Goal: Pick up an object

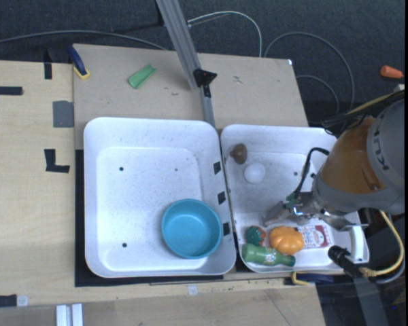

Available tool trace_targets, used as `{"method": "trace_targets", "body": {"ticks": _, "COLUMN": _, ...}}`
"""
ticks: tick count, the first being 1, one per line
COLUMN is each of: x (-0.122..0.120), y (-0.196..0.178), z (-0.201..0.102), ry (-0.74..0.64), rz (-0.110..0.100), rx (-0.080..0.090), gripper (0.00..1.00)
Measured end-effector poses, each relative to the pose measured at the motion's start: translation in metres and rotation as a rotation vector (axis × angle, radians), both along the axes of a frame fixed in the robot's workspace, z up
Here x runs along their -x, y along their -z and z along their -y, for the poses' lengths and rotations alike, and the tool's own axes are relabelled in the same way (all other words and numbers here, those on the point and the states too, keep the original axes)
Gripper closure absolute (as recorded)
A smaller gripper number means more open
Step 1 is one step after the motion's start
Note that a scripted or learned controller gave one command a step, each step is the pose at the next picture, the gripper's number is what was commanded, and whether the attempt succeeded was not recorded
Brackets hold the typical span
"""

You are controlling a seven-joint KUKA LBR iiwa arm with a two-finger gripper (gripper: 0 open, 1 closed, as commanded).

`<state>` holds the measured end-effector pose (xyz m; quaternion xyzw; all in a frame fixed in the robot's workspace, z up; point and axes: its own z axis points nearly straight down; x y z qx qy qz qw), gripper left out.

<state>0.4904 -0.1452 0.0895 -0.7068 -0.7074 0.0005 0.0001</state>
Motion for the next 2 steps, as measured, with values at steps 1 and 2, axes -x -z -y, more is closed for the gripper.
{"method": "trace_targets", "body": {"ticks": 1, "x": 0.000, "y": -0.010, "z": 0.000, "ry": -0.001, "rz": 0.000, "rx": -0.001, "gripper": 1.00}}
{"method": "trace_targets", "body": {"ticks": 2, "x": -0.009, "y": -0.069, "z": -0.004, "ry": -0.001, "rz": 0.005, "rx": 0.000, "gripper": 1.00}}
